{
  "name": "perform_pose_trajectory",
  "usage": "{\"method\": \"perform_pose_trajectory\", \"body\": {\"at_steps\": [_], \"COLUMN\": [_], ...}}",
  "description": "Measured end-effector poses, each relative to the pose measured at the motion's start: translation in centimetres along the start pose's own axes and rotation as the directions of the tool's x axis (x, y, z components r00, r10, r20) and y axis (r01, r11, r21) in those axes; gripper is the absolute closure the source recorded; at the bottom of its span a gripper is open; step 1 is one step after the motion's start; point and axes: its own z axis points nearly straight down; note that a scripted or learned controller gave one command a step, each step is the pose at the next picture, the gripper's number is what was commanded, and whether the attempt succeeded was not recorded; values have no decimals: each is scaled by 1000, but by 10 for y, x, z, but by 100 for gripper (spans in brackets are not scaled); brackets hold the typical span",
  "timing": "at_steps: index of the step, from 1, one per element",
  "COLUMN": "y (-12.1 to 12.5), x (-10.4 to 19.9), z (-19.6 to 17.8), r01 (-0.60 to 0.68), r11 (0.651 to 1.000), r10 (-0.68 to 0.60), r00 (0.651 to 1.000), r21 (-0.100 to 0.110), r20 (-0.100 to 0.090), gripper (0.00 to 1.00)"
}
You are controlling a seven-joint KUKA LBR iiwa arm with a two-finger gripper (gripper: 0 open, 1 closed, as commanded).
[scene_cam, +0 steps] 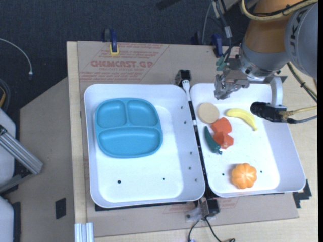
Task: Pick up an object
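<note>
Hanging over the far left corner of the right bin (275, 153), the jaws at the end of the arm (272, 34) sit just beyond a tan disc (208, 112); whether they are spread or pressed together cannot be told from this slant. The disc lies near the bin's left wall, and a banana (241, 118) lies just to its right, apart from it. A red piece (222, 132) touches the disc's near edge, and a green piece (212, 140) lies against the red one's left side. An orange (244, 176) sits alone well nearer the front rim. The left bin (151, 178) holds a blue plate (128, 128) with three wells, set toward its far left. Both bins rest side by side on the table (75, 135).
</note>
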Motion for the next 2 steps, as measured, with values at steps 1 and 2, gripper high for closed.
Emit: {"method": "perform_pose_trajectory", "body": {"at_steps": [1,2], "y": [12,23], "x": [51,109], "z": [-3,15], "r01": [0,0], "r11": [1000,1000], "r10": [0,0], "r00": [1000,1000], "r21": [-5,-4], "r20": [1,0], "gripper": [100,100]}}
